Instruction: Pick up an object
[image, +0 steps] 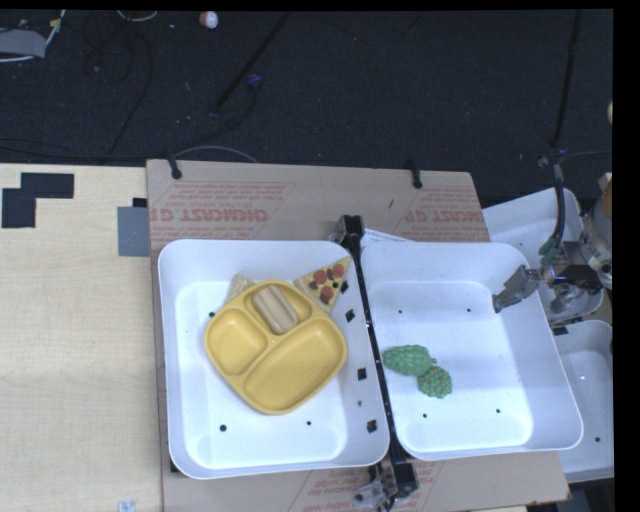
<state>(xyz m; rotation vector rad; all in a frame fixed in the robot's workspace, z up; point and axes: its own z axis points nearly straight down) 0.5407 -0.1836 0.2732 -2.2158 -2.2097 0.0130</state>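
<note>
Green and knobbly, the toy vegetable (418, 367) is lying loose, low in the right bin (560, 420); I'm seeing my gripper (535, 284) hovering up-right of it, jaw state unreadable.

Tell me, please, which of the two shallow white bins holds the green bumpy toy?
The right-hand white bin, nearest the gripper, holds the green bumpy toy; the left bin holds a yellow divided plate.

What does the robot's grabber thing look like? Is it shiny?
The tool is dull grey metal, a flat angular piece sticking into view over the right bin. Behind it sits a cluster of silvery-grey parts with a small green bit, and a thin dark cable runs up from it. It looks more matte than shiny.
</note>
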